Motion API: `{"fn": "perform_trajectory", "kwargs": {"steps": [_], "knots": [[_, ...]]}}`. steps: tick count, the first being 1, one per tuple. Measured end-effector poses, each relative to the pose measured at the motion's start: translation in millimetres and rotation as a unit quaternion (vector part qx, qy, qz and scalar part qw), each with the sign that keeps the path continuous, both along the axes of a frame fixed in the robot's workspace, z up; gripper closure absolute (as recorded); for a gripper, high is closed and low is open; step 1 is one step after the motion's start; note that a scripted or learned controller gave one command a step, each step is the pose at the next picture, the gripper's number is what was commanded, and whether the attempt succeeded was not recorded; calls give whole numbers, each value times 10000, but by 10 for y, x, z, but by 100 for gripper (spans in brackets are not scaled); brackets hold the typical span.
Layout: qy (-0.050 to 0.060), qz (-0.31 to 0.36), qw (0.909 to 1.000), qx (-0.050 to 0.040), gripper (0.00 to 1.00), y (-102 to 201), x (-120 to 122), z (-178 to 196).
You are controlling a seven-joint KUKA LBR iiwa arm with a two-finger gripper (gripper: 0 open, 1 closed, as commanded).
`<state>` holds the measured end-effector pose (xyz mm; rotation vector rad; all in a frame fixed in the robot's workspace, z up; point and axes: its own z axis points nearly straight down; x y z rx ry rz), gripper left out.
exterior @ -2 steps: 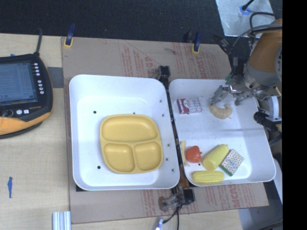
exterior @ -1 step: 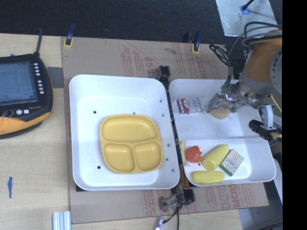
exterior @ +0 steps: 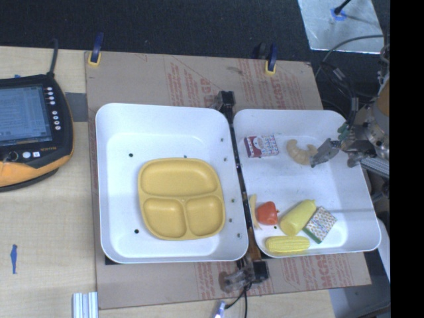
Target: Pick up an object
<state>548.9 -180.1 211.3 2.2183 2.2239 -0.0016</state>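
The right bin (exterior: 344,191) holds several items. A small red and white carton (exterior: 260,146) and a pale beige curved piece (exterior: 301,152) lie at its back. Near its front lie a red toy (exterior: 267,212), a yellow block (exterior: 297,217), a yellow corn cob (exterior: 287,245) and a small patterned box (exterior: 320,224). My gripper (exterior: 336,159) hangs over the bin's right side, just right of the beige piece. It is open, its dark fingers (exterior: 322,154) spread apart with nothing between them.
The left bin (exterior: 116,144) holds a yellow divided plate (exterior: 180,197). A teach pendant (exterior: 30,128) with an orange base lies on the bench at the far left. Blue clamps (exterior: 271,58) pin the cardboard sheet behind the bins.
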Motion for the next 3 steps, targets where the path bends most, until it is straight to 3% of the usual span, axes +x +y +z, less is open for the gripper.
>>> {"fn": "perform_trajectory", "kwargs": {"steps": [1, 2, 3], "knots": [[40, 24, 10000, 7, 0, 362, 458, -946], [11, -5, 10000, 7, 0, -319, 811, -1195], [6, 4, 10000, 10, 0, -306, 1075, -1189]]}}
